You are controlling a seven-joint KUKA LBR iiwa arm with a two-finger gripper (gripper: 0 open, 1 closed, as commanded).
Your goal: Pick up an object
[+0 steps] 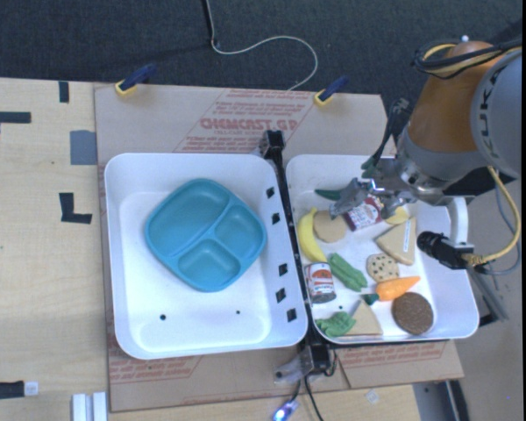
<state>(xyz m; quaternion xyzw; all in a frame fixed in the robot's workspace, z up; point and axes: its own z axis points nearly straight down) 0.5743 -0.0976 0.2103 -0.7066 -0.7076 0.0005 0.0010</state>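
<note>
Camera view: gripper [361,202] sits low among toy food in the right bin [460,323]; finger state cannot be told. Approach step in hand. Next move likely requires a confirmed closure, then lift.

A blue plate [207,233] with three parts lies in the left white bin [127,261]. Behind the bin, two clamps, [135,78] and [331,88], hold the brown cardboard [245,121].

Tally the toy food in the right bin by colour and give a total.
Yellow: 1, banana
Green: 2, pod, leafy piece
Orange: 1, carrot
Brown: 1, round patty
Tan: 2, cookie, cheese wedge
Red-labelled: 1, can
Total: 8
</note>
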